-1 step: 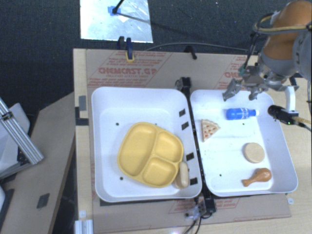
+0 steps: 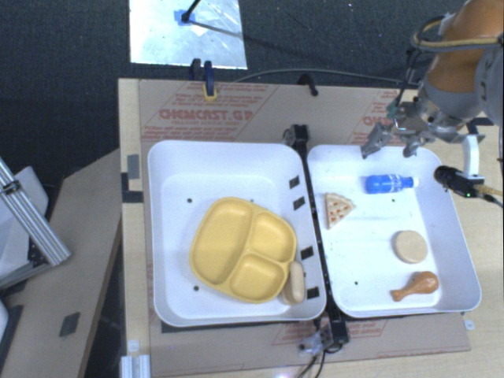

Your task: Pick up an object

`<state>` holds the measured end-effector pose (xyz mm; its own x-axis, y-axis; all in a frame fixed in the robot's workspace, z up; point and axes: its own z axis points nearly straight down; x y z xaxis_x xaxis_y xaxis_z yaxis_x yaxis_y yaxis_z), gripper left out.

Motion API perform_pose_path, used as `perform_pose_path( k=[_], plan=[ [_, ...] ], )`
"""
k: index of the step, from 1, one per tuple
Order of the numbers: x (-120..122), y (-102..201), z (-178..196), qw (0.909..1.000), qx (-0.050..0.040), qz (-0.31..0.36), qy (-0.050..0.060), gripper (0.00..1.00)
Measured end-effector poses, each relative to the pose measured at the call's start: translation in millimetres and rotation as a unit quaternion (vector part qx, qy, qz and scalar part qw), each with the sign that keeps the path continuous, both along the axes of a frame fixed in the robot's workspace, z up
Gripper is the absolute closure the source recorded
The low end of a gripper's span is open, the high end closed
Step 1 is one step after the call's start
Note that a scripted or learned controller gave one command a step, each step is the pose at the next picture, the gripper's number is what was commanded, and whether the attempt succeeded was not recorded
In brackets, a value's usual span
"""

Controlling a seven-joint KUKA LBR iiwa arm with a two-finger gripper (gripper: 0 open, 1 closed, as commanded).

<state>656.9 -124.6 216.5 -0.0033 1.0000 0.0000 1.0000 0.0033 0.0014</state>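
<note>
My gripper (image 2: pixel 388 150) hangs over the back rim of the right bin (image 2: pixel 455 235), open, with nothing between its two fingers. Just in front of it and slightly below in the view lies a blue bottle (image 2: pixel 387 183) on its side. A pizza slice (image 2: pixel 337 209) rests near the bin's left wall. Toward the front right sit a round tan biscuit (image 2: pixel 410 246) and a brown chicken drumstick (image 2: pixel 415 285).
The left bin (image 2: pixel 173 211) holds a yellow divided plate (image 2: pixel 242 249) with a pale bread roll (image 2: pixel 294 282) beside its front right corner. A black divider with clips (image 2: pixel 311 227) runs between the bins. A metal rail (image 2: pixel 31 219) stands at the far left.
</note>
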Motion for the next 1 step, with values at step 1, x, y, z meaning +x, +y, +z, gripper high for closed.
perform_pose_path(
  k=[1],
  plan=[
    [3.7,7.6,-58.2,1.0,0.0,0.001,0.001,0.0]
  ],
)
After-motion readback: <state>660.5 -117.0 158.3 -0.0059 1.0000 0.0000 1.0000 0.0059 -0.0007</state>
